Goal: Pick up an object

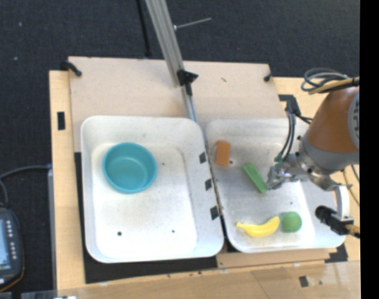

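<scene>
Yellow banana (259, 228) lies below gripper (275, 180); green block (254, 177) just beside it.

A robotics lab or test cell, seen from above. A plain wooden bench (145, 86) stands on dark carpet (65, 17), with nothing homely around it. Two shallow white bins (177, 136) sit side by side on the bench, holding simple test props: a teal bowl (130, 167), an orange block (223, 152), a green block (254, 177), a toy banana (259, 228) and a green ball (291, 222). An aluminium mast (167, 36) rises from the bench's far edge. An industrial robot arm (332, 129) with loose cables reaches in from the right. A handheld control pendant (2, 248) with a screen lies on the floor at lower left.
</scene>
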Controlling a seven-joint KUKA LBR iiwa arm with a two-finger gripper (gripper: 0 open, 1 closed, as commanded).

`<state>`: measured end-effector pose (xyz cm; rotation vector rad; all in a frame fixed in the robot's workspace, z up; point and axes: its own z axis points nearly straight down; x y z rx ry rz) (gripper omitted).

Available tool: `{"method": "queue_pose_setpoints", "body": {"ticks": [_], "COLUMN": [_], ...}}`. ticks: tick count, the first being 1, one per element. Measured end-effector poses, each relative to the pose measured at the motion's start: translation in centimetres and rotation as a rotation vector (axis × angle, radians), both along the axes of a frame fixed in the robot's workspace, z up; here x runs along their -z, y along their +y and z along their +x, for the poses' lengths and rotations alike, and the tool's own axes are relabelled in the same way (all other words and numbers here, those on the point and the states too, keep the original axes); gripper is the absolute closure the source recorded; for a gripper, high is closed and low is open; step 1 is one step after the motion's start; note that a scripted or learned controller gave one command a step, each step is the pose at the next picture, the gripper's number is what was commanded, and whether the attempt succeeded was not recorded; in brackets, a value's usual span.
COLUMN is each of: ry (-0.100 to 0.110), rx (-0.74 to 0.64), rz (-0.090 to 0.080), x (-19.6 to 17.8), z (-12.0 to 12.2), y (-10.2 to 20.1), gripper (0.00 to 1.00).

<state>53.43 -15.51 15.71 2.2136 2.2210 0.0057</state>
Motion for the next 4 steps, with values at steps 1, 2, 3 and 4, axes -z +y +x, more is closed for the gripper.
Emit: {"method": "queue_pose_setpoints", "body": {"ticks": [1, 2, 3, 4], "ry": [-0.003, 0.004, 0.003, 0.005], "rx": [0.0, -0.002, -0.005, -0.004], "rz": [-0.001, 0.001, 0.002, 0.002], "x": [-6.5, -6.5, -7.6, -6.7], "z": [0.0, 0.1, 2.9, 5.0], "y": [-0.2, -0.3, 4.5, 9.4], "gripper": [1.0, 1.0, 1.0, 1.0]}}
